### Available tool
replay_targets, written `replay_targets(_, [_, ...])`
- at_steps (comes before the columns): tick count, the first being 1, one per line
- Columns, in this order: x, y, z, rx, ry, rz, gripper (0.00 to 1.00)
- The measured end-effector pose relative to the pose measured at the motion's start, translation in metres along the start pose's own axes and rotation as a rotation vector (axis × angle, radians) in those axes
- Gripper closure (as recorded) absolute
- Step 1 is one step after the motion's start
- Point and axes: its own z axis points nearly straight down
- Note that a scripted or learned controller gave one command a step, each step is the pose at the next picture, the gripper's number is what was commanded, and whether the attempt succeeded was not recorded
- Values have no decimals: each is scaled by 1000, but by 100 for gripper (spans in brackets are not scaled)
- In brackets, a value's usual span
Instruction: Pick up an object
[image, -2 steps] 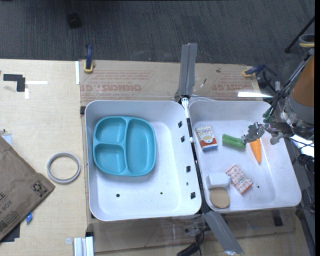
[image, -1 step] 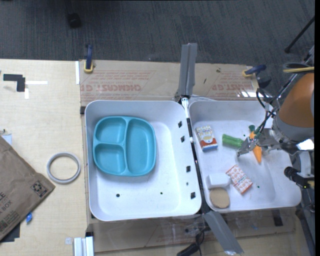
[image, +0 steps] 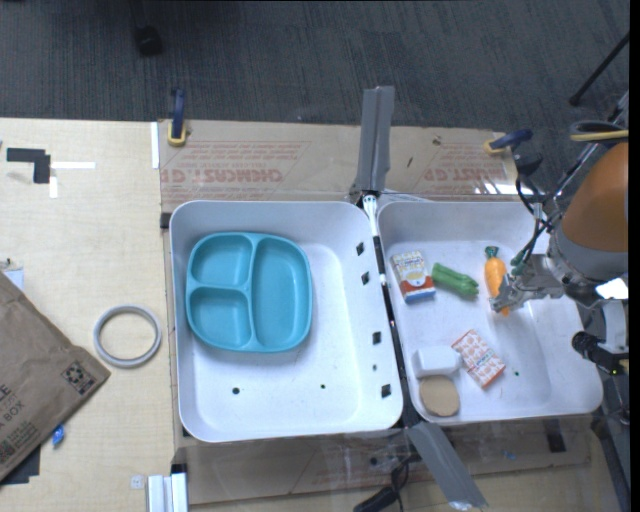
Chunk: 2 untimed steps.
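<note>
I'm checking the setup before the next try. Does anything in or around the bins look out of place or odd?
Nothing looks spilled or broken. The blue plate lies flat in the left bin. The carrot, green piece, packets and cookie lie apart in the right bin. A tape ring sits on the bench outside the bins.

The arm (image: 600, 200) is cut off by the right edge of the picture, so just its orange band and part of the wrist show; the gripper (image: 508, 297) is too small to tell how its fingers stand, and it covers the lower end of the toy carrot (image: 494, 272) near the right bin's (image: 560, 400) right wall; the cardboard box (image: 35, 385) runs off the left edge and bottom-left corner; print on the small packets (image: 412, 275) is unreadable.
</note>
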Motion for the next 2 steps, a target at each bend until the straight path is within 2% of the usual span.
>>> replay_targets(1, [26,31,-94,-1,-1,74,100])
replay_targets(2, [53,24,-108,2,-1,-3,100])
